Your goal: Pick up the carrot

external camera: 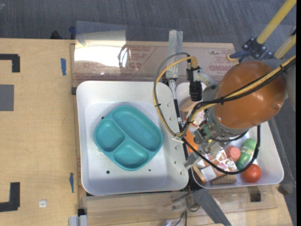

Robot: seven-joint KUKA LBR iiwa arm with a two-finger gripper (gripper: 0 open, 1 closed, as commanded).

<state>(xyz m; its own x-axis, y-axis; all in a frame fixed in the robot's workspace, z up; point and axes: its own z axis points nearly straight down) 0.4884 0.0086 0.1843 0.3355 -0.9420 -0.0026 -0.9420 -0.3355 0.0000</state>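
Teal divided plate [128,136] in left bin [89,126].

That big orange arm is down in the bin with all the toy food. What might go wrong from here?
The arm's wrist hangs low over the right bin, hiding much of it, so the grab may miss. The carrot shows as just a sliver of orange at the bin's left edge, tight against the wall, which leaves little room. A tomato, a green vegetable and a printed packet crowd close by, and could get nudged or grabbed instead.
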